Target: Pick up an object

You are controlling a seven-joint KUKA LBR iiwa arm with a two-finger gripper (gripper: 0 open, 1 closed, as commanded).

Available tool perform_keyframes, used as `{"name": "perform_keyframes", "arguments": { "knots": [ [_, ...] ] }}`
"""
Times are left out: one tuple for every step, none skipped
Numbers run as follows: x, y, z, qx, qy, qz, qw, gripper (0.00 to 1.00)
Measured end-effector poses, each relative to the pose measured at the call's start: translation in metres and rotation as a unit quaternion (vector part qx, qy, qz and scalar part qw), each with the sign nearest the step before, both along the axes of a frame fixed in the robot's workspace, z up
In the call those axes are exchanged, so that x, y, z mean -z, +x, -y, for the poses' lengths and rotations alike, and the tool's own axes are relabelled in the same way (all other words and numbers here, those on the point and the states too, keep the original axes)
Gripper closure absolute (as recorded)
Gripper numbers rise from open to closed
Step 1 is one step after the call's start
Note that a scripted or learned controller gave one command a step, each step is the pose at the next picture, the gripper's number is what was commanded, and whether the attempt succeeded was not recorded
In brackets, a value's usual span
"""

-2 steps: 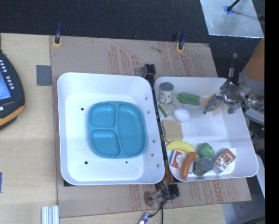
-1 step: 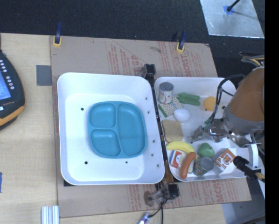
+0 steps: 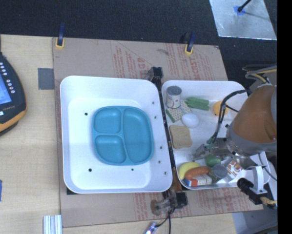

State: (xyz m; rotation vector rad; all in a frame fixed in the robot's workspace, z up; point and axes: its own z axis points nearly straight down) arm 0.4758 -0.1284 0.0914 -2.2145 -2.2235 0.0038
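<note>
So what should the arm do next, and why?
Probably lower a little and close on one item. The gripper hangs low in the right bin, above a green piece among crowded toy foods, and I can't see anything held.

A pale wooden bench carries a brown cardboard sheet, clamped at its far edge. Two shallow white plastic bins sit on the cardboard, the left bin touching the right bin. A black-and-orange handheld control pendant lies at far left.
</note>
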Motion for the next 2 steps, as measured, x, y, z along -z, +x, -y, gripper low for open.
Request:
{"name": "perform_keyframes", "arguments": {
  "knots": [
    [-0.010,0.001,0.001,-0.002,-0.0006,0.000,1.0000,1.00],
    [-0.101,0.042,-0.074,-0.001,0.0001,0.001,1.0000,1.00]
  ]
}}
